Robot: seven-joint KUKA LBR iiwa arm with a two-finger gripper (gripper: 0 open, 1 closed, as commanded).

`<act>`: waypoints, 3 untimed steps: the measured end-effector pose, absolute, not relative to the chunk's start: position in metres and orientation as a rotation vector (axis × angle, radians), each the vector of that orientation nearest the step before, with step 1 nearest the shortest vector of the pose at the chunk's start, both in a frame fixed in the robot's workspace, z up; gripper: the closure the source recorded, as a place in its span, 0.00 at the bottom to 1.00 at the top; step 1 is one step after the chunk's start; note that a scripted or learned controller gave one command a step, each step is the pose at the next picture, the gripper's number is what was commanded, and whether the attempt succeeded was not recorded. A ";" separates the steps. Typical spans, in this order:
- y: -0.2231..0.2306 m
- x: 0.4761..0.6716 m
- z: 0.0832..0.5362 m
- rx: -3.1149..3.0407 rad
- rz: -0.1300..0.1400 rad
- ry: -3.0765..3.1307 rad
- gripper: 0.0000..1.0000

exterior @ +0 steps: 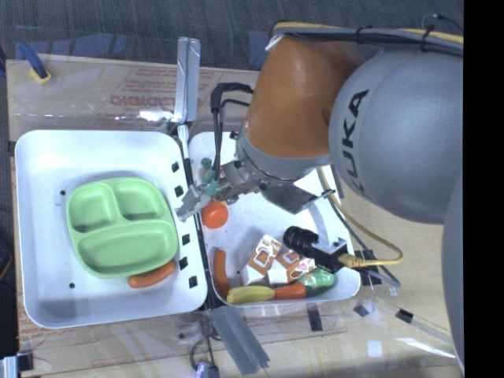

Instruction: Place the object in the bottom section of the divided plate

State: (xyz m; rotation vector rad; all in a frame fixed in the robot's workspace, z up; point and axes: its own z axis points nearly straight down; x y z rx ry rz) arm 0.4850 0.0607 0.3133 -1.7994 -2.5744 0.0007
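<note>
At frame centre the end effector (206, 199) hangs over the right bin (346, 286), just above an orange ball (214, 214); its grip cannot be told. The green plate (120, 225) waits in the left bin (39, 211), 1 sausage (152, 275) beside it.

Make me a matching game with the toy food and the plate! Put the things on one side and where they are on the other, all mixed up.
Things:
1. green divided plate
2. sausage
3. orange ball
4. yellow banana

Places:
A. just under the gripper
B. in the middle of the left bin
C. along the near edge of the right bin
D. in the left bin, touching the plate's near rim

Pairs: 1-B, 2-D, 3-A, 4-C
</note>
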 end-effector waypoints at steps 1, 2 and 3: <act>0.105 0.485 0.158 -1.470 0.005 -2.772 0.00; 0.070 0.564 0.245 -1.620 0.001 -2.691 0.00; 0.053 0.476 0.246 -1.596 0.003 -2.703 0.00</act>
